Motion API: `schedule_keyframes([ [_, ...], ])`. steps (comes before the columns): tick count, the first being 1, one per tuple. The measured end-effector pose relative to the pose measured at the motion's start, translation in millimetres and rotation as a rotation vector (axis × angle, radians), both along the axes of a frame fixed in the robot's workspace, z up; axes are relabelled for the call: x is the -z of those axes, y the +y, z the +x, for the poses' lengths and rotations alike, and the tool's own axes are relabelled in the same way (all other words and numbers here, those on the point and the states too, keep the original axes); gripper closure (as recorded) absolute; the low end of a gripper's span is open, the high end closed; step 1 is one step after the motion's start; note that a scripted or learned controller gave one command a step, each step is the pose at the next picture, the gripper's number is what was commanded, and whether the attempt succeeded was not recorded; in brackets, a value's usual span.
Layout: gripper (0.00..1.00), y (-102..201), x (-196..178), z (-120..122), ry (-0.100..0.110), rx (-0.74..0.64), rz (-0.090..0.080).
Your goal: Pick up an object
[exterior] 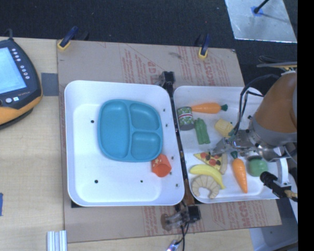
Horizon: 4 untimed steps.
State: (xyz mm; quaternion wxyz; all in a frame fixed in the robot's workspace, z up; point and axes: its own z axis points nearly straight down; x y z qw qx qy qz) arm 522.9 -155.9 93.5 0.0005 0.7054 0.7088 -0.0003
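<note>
A: Gripper sits low in the right bin, reaching in from the arm side. Jaw state?

B: Cannot tell. The tips are a dark tangle over the food pieces; no clear gap, and nothing plainly caught between them.

A: What lies nearest the jaws?

B: Pizza slice, directly under or just at the tips, touching or nearly so. Just beyond it, on the side away from the arm and toward the near rim, the banana, and past that the croissant.

A: Back toward the wrist?

B: Small carrot just beside the jaws on the near-rim side, lying lengthwise with the point toward the rim. Green round fruit next to it, tucked under the wrist.

A: Far-rim side of the jaws?

B: Yellow wedge close by. Green pod a little further out, away from the arm. Beyond both, the long carrot and the green-labelled can, near the bin's far corner.

A: And well away from the jaws?

B: Left bin holds a blue divided plate and an orange cup tipped by the plate's corner, close to the wall between the bins.
</note>
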Motion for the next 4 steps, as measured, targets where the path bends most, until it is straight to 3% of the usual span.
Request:
schedule_keyframes([
  [1,1.0,0,-11,1,0.001,-0.006,0.001],
  [2,0.0,0,-11,0,0.001,-0.005,0.001],
  [3,1.0,-1,-21,0,0.003,-0.01,-0.001],
  [4,0.0,-1,-21,0,0.002,-0.01,-0.002],
])
